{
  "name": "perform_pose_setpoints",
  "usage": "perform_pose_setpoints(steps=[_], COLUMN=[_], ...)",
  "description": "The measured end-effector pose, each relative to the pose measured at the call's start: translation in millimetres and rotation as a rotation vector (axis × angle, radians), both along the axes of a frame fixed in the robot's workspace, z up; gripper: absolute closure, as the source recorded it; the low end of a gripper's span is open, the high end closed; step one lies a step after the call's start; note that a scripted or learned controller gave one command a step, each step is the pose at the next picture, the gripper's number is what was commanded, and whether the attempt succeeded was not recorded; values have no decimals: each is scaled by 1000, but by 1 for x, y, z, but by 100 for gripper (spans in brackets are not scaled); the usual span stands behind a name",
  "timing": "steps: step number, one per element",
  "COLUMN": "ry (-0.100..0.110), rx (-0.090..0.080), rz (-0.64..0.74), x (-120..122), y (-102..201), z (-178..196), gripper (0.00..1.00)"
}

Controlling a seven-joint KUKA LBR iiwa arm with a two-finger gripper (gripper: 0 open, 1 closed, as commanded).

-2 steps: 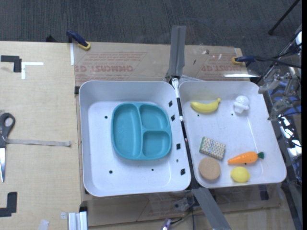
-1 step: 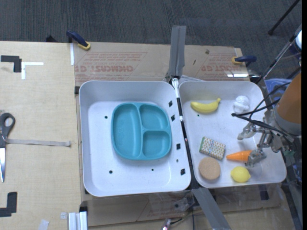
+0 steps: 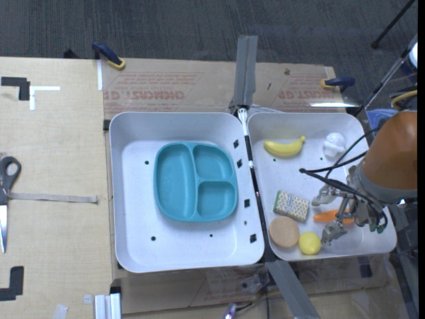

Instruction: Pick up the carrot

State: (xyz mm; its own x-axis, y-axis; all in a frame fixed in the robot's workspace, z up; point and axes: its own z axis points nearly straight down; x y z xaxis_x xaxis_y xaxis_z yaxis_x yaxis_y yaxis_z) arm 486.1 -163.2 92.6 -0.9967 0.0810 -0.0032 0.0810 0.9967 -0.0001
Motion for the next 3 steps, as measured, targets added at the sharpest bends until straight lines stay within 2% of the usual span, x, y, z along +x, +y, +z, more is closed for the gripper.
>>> perform_pose_setpoints(steps=[1, 2, 3], ry=[-5, -2, -2], rx=[-2, 1, 0], rz=[4, -44, -205], x=[3, 46, 34], y=[1, -3, 27], z=[10, 23, 72], gripper=[100, 100, 100])
